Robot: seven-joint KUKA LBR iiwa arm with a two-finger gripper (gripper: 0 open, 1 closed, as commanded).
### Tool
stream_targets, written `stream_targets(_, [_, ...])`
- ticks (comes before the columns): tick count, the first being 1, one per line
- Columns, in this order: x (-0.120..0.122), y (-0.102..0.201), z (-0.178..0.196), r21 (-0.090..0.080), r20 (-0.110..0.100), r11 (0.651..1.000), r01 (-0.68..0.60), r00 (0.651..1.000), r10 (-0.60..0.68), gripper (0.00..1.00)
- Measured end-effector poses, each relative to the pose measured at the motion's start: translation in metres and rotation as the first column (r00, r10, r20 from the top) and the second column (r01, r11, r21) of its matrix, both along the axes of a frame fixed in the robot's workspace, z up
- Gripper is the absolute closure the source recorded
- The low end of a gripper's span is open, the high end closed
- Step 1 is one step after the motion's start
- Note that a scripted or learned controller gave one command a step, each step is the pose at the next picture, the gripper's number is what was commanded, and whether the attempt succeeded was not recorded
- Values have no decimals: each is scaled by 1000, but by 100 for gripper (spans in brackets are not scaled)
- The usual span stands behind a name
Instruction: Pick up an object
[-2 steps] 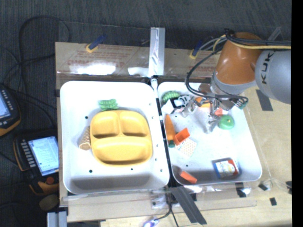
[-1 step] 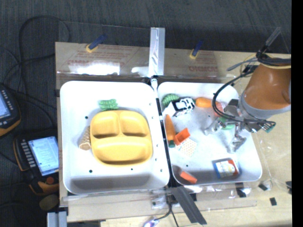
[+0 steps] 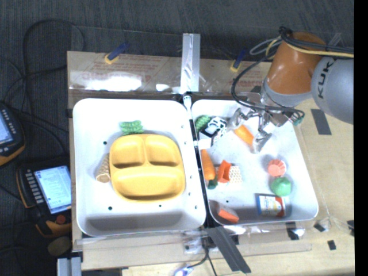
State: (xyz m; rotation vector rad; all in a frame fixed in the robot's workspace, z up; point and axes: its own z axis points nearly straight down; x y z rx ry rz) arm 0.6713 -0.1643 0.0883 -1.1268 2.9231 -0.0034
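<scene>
The orange piece [image 3: 244, 134] lies at the back of the right bin [image 3: 307, 197], between the spread fingers of the claw [image 3: 248, 132]; the claw stands wide around it and grips nothing yet.

The piece sits tilted, so I judge it could squirt out sideways as the fingers close. One finger may also catch the black-and-white toy [image 3: 214, 126] just beside it.

Counted in the right bin:
- one carrot [image 3: 207, 164]
- one orange-and-white block [image 3: 228, 173]
- one pink round piece [image 3: 276, 167]
- one green ball [image 3: 281, 186]
- one small can [image 3: 269, 205]
- one orange bit [image 3: 227, 215] at the front

The left bin [image 3: 86, 211] holds one yellow tray [image 3: 147, 167], one green leafy piece [image 3: 131, 126] and one cone [image 3: 103, 168]. Two bins share the bench [image 3: 336, 171].
</scene>
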Motion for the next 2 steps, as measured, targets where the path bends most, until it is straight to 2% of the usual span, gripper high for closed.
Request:
stream_targets(1, [3, 1, 13, 5, 10, 1000, 3, 1000, -3, 100])
stream_targets(2, [-13, 20, 173, 3, -3, 956, 294, 956, -294, 100])
